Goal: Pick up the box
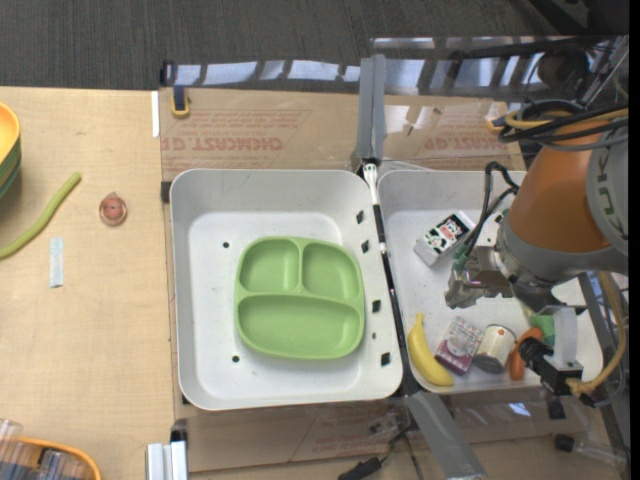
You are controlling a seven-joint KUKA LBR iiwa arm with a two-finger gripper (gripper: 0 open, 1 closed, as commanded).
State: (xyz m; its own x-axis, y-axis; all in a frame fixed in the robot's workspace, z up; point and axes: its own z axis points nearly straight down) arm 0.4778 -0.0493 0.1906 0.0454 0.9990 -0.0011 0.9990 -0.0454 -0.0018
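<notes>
The box (443, 236) is small and white with black and green print. It lies tilted in the back left part of the right bin (400, 218). My gripper (468, 290) hangs over the middle of that bin, a short way in front of and to the right of the box and not touching it. The grey wrist and its orange band (560, 203) rise behind it and hide the bin's right side.
In front of the gripper lie a banana (426, 354), a pink packet (461, 344), a small can (494, 347) and an orange item (521, 354). A green piece (543, 324) sits to the right. The left bin (200, 268) holds a green divided plate (300, 298).
</notes>
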